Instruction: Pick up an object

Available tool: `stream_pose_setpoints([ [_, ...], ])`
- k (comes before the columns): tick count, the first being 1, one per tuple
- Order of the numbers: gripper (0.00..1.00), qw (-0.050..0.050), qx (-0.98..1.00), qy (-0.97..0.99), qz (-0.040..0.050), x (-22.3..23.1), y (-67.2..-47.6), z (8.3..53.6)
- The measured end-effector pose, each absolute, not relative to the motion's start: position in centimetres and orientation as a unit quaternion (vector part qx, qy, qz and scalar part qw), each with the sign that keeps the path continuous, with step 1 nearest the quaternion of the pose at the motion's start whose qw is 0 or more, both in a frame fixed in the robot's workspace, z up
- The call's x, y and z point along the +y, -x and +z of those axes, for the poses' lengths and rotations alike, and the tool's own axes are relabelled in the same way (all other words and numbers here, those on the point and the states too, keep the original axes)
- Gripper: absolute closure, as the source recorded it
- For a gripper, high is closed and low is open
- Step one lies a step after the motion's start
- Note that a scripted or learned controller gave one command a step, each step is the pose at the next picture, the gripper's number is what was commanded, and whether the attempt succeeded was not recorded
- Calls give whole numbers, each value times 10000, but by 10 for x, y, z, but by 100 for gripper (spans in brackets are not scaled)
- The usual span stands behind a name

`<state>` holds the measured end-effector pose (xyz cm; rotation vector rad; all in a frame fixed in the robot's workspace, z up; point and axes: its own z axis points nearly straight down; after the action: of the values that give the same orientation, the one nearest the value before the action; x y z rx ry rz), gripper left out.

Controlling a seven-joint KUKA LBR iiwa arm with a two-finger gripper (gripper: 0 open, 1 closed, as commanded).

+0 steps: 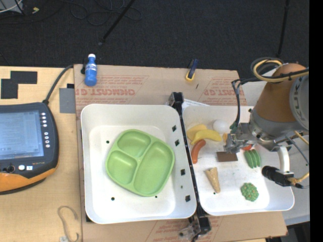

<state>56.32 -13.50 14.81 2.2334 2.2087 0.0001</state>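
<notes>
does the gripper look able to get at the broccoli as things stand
Probably yes. The broccoli lies alone in the right bin, top uncovered, and the gripper hangs over that bin near the brown block.

Red printing on the cardboard sheet [151, 87] under the bins, up and to the left of the pincer [233, 144]: letters appear upside down from this camera, too blurred to read with confidence. A second run of the same red print sits directly above the pincer, also illegible. Fainter red print shows on the cardboard's lower edge, below the pincer; unreadable.

Handheld screen unit [22, 142], far left of the pincer: display lit, lines of text present, too small to read.

Blue bottle [91, 70], upper left: no label legible.
</notes>
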Motion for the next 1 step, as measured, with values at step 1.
stream_pose_setpoints([
  [1,100,9,7082,-7060,6,-139,-573,198],
])
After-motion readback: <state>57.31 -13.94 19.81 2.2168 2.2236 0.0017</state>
